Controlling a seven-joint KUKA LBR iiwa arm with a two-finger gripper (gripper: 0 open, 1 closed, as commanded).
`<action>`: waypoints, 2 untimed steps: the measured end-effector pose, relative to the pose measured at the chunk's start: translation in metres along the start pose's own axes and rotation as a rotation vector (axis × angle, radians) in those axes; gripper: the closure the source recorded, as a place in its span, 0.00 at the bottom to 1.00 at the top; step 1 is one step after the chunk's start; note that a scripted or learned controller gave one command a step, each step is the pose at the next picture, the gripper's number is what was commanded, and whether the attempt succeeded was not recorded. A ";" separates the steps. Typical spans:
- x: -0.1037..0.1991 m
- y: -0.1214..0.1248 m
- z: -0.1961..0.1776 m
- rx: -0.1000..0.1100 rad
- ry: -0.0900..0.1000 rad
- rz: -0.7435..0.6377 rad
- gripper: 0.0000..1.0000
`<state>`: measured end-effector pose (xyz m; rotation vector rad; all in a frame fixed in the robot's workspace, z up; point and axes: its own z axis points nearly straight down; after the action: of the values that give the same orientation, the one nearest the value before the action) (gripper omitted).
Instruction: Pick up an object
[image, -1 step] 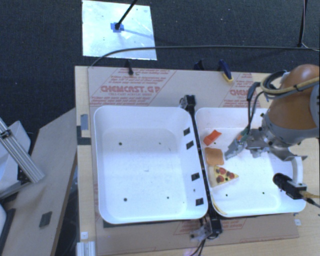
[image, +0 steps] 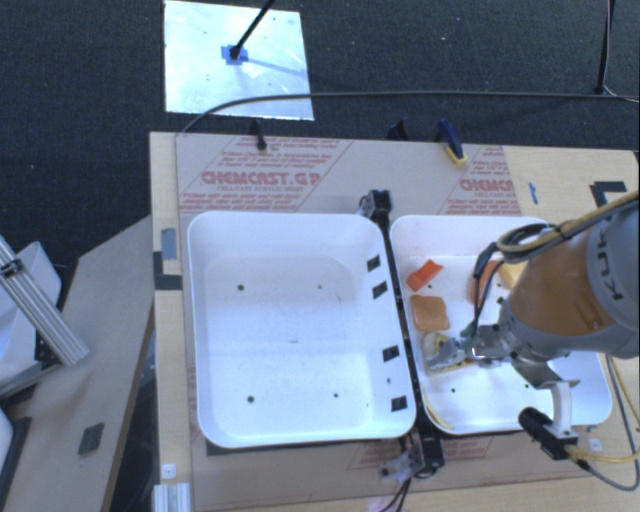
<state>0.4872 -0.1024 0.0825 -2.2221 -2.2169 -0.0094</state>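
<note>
A dark carpet surrounds the wooden bench (image: 300, 165), where we see the left bin (image: 290, 330) and then the right bin (image: 455, 400), which holds an orange wedge (image: 425, 273), a tan block (image: 431, 314) and a small crumpled thing (image: 438, 350). We judge the reach-and-grasp step is in hand: the gripper (image: 468, 350) sits low just right of that crumpled thing, near or touching it. We cannot tell its opening or whether it grips anything; next it needs a firm close, then a straight lift.

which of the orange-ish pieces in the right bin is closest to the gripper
The tan square piece, which lies just above the gripper. The brighter orange-red piece sits farther up the right bin, toward its far wall.
</note>
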 end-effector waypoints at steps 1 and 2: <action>0.012 0.018 -0.006 -0.005 -0.010 -0.005 0.00; -0.011 0.094 -0.006 -0.009 -0.007 -0.009 0.00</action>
<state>0.5806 -0.1139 0.0890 -2.2198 -2.2348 -0.0119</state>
